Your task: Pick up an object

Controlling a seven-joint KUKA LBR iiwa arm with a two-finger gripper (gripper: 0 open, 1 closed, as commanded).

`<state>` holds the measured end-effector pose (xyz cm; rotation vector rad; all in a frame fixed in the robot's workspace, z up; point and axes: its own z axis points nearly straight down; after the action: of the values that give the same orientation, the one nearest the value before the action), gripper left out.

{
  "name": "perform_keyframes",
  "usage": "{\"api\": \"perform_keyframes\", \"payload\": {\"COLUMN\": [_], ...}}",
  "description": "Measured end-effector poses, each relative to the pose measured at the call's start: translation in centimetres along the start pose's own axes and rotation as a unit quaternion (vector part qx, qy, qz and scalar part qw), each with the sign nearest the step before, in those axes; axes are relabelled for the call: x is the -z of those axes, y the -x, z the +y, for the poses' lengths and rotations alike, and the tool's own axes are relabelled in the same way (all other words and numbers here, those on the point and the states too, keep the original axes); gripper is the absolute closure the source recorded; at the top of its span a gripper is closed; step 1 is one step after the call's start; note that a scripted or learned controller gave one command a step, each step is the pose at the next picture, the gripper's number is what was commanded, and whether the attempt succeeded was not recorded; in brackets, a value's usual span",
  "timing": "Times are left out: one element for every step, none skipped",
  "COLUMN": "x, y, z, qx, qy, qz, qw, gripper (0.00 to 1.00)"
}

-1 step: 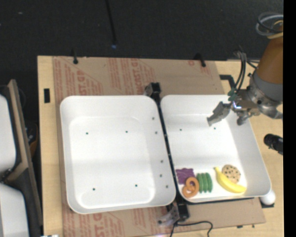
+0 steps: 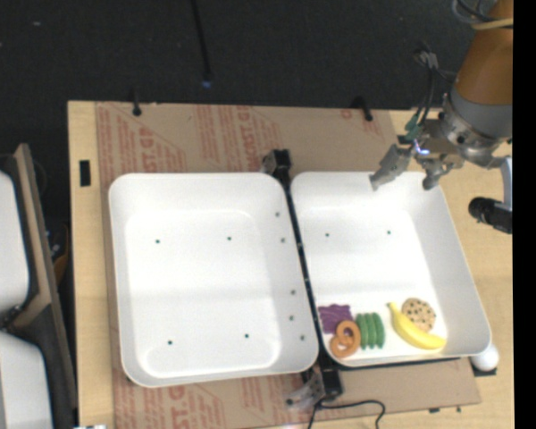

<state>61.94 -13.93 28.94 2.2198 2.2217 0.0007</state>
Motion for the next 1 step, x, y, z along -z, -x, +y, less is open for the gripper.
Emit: {"api": "perform_keyframes", "payload": {"x": [-4.39], "y": [-5.7], "z": [-5.89], "qx": [0.001], "qy": [-0.002], "qz": [0.001], "qw": [1.0], "gripper": [0.0]}}
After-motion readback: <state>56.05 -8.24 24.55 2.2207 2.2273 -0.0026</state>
